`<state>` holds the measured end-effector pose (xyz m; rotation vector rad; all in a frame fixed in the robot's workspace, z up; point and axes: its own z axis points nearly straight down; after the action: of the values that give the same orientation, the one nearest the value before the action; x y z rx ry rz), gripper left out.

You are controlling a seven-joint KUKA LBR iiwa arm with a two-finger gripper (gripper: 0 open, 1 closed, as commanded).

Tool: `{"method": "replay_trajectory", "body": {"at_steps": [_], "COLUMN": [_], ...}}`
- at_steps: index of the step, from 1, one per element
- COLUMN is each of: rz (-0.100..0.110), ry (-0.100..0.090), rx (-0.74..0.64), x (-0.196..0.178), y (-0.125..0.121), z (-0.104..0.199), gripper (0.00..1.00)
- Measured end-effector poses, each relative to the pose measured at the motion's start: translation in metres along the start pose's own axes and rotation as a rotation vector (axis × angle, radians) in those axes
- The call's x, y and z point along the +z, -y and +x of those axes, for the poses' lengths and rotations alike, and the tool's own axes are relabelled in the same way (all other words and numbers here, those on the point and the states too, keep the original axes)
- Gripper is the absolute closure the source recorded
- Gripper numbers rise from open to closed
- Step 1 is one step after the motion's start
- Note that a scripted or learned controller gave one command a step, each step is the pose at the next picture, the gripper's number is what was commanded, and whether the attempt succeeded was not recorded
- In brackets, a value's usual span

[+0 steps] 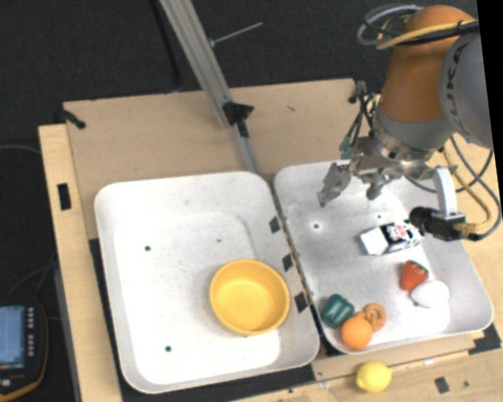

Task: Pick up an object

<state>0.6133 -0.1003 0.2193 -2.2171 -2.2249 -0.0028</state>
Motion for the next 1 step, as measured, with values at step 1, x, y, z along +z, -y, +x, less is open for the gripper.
{"method": "replay_trajectory", "body": {"at_steps": [1], "rz": [0.0], "ry": [0.0], "rx": [0.001], "x": [-0.0001], "y": [0.0], "z": [0.0], "gripper": [0.0]}}
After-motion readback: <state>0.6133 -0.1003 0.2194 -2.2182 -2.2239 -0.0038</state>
